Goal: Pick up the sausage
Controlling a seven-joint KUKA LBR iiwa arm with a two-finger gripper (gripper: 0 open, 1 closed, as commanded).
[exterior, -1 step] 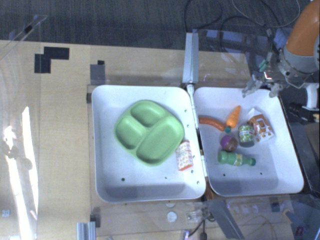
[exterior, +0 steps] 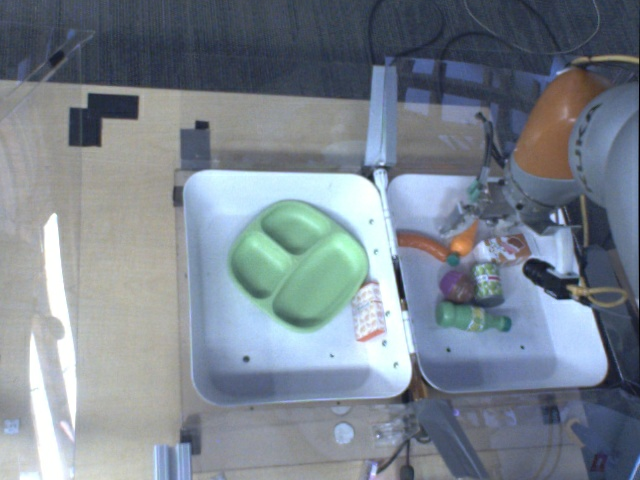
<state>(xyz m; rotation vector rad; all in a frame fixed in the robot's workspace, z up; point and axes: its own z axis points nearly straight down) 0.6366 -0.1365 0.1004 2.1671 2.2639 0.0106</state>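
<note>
1. Left bin [exterior: 210, 368]: well apart from the jaws, across the divider. It holds a green divided plate [exterior: 298, 264] lying flat near the middle, and a small red-and-white packet [exterior: 368, 311] just beside the plate's near-right edge, close to the bin wall. Neither belongs to the task; judged as clutter only
2. Right bin [exterior: 560, 358]: the working bin, with all the candidate items crowded in its upper-left half, near the jaws
3. Sausage [exterior: 424, 243]: taken to be the long orange-red piece lying flat just beside the divider, running from the left wall toward the jaws. Its right end meets a short orange piece [exterior: 463, 236] with a greenish tip; I cannot tell whether they touch or overlap
4. Below the jaws: a purple round item [exterior: 457, 286], a small green-labelled can [exterior: 488, 281] touching it, and a green bottle [exterior: 472, 317] on its side nearer the camera. A red-and-white wrapper [exterior: 510, 247] lies just under the wrist
5. Gripper [exterior: 484, 208]: low over the bin's upper part, above and right of the sausage's right end. Jaw spacing: cannot tell, the metal parts blur together. Nothing is visibly held
6. Judgement: the sausage is not yet picked; the jaws sit off its right end, so a shift left seems needed, and the orange piece may get caught instead
</note>
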